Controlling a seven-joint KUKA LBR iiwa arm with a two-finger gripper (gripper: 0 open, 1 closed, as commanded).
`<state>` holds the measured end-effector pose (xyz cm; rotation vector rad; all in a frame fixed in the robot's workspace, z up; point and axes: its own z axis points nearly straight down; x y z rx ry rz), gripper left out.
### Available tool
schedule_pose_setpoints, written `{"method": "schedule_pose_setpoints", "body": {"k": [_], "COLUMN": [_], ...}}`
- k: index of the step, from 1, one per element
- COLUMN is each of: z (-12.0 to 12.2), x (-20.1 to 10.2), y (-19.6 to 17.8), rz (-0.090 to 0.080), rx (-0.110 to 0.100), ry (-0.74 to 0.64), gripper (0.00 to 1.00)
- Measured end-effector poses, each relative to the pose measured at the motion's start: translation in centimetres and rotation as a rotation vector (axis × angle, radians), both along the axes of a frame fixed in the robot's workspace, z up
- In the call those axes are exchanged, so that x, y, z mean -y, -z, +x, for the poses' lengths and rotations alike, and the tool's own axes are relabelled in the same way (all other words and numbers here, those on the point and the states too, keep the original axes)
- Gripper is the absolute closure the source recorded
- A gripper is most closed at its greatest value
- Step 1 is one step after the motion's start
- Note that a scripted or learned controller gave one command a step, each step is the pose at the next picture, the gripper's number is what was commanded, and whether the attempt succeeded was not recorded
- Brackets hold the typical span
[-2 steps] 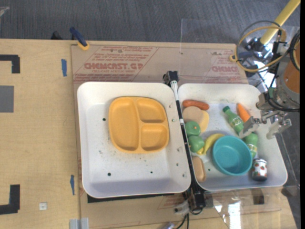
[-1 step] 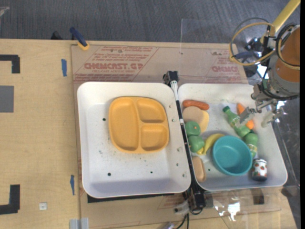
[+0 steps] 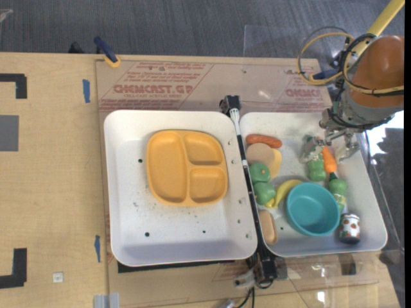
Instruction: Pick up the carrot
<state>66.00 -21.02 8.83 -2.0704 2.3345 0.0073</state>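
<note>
While the right bin (image 3: 379,226) fills the frame's lower right with toy food, the arm (image 3: 377,69) descends from the upper right, its gripper (image 3: 335,145) just above the carrot (image 3: 329,160). That carrot lies nearly upright in frame, leafy end downward. Whether the gripper is open, I cannot tell.

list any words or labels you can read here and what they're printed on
"CHEMCAST GP" in red, on the clear sheet's protective film behind the left bin.
A second red print on the film behind the right bin: partly hidden and too blurred to read.
Smaller red lines around both: too small to read.
</note>
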Motion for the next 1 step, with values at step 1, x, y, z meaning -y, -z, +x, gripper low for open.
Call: {"method": "schedule_pose_setpoints", "body": {"k": [1], "z": [0.36], "x": [-0.14], "y": [-1.72], "rz": [0.008], "rx": [0.010], "ry": [0.008], "gripper": [1.00]}}
